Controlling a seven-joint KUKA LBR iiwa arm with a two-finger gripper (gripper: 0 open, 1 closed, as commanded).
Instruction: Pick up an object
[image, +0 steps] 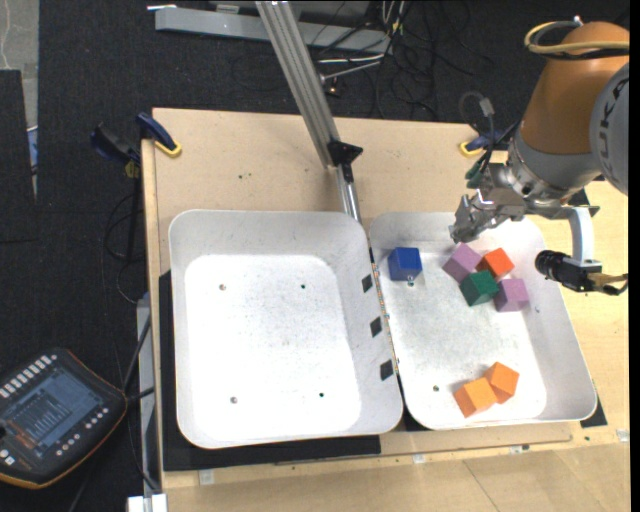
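End effector (468, 226) above crowded blocks
You can't tell its grip state; the purple cube (463, 262), at six o'clock, touches neighbours, risking a jam.

The arm (575, 100) enters from the upper right of the camera view, its broad orange band sitting above a grey wrist that angles down and to the left. Below the wrist the gripper (468, 230) points downward at a slant — dark metal, small against the bulk of the joint above it. A black cable loops off the wrist's right side to a white bracket and a dark cylindrical fitting (560, 266) — both hang beside the arm.
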